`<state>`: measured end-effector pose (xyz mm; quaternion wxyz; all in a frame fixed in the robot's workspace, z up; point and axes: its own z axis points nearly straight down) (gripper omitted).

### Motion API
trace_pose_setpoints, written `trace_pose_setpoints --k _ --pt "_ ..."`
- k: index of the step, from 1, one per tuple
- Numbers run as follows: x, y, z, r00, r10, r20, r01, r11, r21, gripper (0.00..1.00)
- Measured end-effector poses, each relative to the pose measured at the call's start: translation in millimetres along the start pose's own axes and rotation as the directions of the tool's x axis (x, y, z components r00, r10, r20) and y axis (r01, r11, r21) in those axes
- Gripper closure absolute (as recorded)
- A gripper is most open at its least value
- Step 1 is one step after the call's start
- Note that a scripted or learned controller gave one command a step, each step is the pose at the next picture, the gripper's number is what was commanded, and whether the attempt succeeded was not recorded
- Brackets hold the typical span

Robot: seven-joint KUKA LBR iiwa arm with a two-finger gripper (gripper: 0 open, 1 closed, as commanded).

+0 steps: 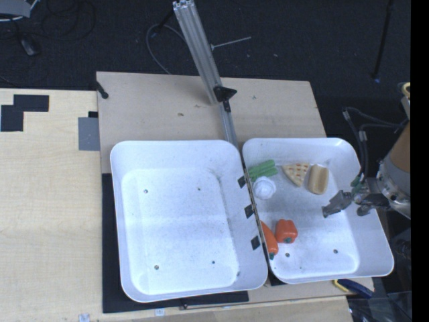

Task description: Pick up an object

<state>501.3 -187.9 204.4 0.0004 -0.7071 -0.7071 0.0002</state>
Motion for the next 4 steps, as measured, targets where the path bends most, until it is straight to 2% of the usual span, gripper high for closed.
trace_pose_setpoints --k 3,4 --pt "0 0 0 1.0 0.0 0.0 0.0 1.0 0.0 0.0" --pt "-18 -3 -33 0.997 0.082 0.0 -0.082 0.997 -0.002 0.0"
